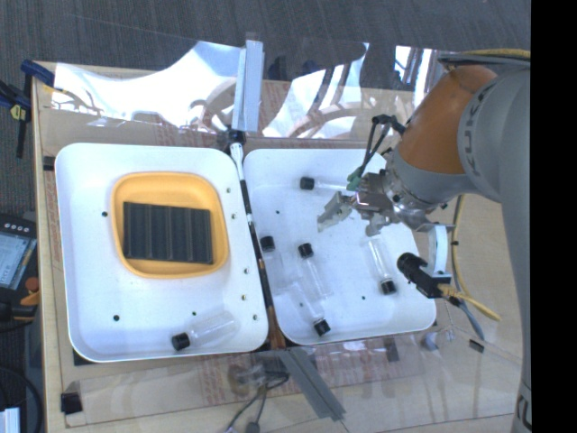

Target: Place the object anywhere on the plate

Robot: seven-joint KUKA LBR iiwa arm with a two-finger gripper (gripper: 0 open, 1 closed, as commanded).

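The arm [469, 133] comes in from the right, grey with an orange band, and it bends down over the right bin [347, 327]. The left bin [81, 242] stands just beside the right one, and they touch along the middle edge. In the left bin lies a yellow plate [167, 192] with a dark ribbed panel [169, 231] in its middle. The gripper [356, 207] hangs low over the upper right part of the right bin, away from the plate. Its metal fingers [335, 210] point toward the left and look a little spread, but I cannot tell from here how far they are open, and I see nothing clearly between them. The objects are clear vials with black caps, and they are hard to see against the white. One vial [206, 329] lies in the left bin near the front edge, outside the plate. In the right bin one vial [379, 264] lies just below the gripper, one [311, 273] lies in the middle, and another [317, 325] is near the front edge. A small black cap [306, 184] lies at the upper left of this bin.
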